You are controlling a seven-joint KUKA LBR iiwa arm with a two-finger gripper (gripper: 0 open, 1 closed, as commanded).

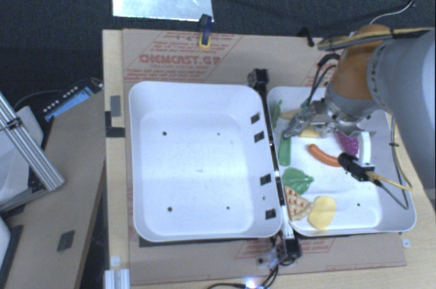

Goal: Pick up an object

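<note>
The right bin [381,216] holds several toy food pieces. An orange-red sausage [324,156] lies mid-bin, with a purple piece [349,143] to its right. Along the bin's left wall lies a long dark green piece [283,150]. Below it are a green leaf [296,179], a checked pizza-like slice [294,202] and a yellow piece [322,211]. My gripper [300,125] is low in the upper left part of this bin, just above the long green piece. A small pale yellow piece [310,133] lies right beside it. Nothing visibly sits in the gripper.
The left bin [139,144] lies beside the right one, with a black clip-lined divider [269,144] between them. The grey arm with its orange band [354,69] reaches in over the right bin's upper right. A yellow-and-blue clamp [204,32] sits behind the bins.
</note>
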